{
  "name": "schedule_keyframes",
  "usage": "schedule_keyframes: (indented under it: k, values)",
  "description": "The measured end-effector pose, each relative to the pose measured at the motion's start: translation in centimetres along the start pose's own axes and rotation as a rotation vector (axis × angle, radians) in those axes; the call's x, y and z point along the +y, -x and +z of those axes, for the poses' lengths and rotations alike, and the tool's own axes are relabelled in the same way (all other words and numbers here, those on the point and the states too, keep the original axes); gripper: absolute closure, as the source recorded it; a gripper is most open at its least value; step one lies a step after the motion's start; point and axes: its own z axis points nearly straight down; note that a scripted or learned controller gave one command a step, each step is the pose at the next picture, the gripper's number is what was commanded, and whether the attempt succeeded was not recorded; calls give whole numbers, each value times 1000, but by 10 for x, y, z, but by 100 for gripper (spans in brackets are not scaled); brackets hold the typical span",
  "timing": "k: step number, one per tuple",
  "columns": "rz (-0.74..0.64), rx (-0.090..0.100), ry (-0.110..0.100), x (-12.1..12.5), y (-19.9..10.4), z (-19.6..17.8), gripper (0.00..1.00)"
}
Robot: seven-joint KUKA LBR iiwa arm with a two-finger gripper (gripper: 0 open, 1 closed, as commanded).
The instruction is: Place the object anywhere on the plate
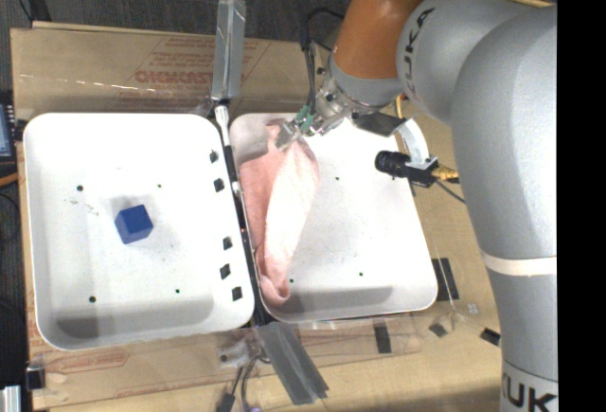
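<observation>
A pink cloth (282, 211) lies stretched along the left side of the right bin (379, 240). Its upper end is drawn up into a peak under my gripper (305, 124). The gripper sits at the bin's far left corner, and its fingers are shut on that top corner of the cloth. The cloth's lower end rests bunched on the bin floor near the front wall. A small blue cube (134, 223) sits alone in the left bin (57, 164), far from the gripper.
The grey arm with its orange band (374, 26) covers the upper right of the scene. A black cable fitting (402, 164) juts over the right bin's far right side. A grey divider bar (227, 50) runs between the bins at the back.
</observation>
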Motion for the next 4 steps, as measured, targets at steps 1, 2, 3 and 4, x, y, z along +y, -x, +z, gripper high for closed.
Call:
schedule_keyframes:
  k: [1,2,3,4]
  values:
    - [-3,2,0,0,0,-40,100]
    - [-409,4,-3,-10,-55,-31,100]
    - [-813,3,-1,-21,-112,-40,100]
    - [-1071,4,-2,-23,-159,-33,100]
